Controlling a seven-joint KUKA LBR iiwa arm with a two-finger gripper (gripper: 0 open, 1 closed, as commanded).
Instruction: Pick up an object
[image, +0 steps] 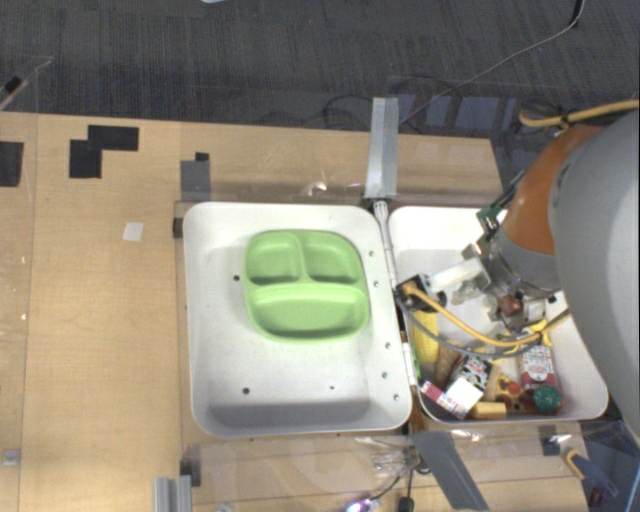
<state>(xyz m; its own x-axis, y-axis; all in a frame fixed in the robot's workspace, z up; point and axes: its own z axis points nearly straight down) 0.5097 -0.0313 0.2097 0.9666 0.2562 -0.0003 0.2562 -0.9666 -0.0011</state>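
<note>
Gripper (505, 300): low over right bin (430, 225); jaw state cannot be told.
Left bin (200, 330): green tray (304, 283).

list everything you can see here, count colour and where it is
bins: 2, white, side by side on the bench
divided plate: 1, green, three compartments, in the middle of the left bin
pile of small things: count unclear, mixed colours, along the near side of the right bin
banana-like thing: 1, yellow, left part of the right bin
round green thing: 1, green, near right corner of the right bin
cable: 1, yellow, looping across the right bin under the arm
bench: 1, light wood, with black patches at far left
arm: 1, grey with an orange band, reaching in from the right over the right bin
claw: 1, dark, low over the right bin's contents
</note>
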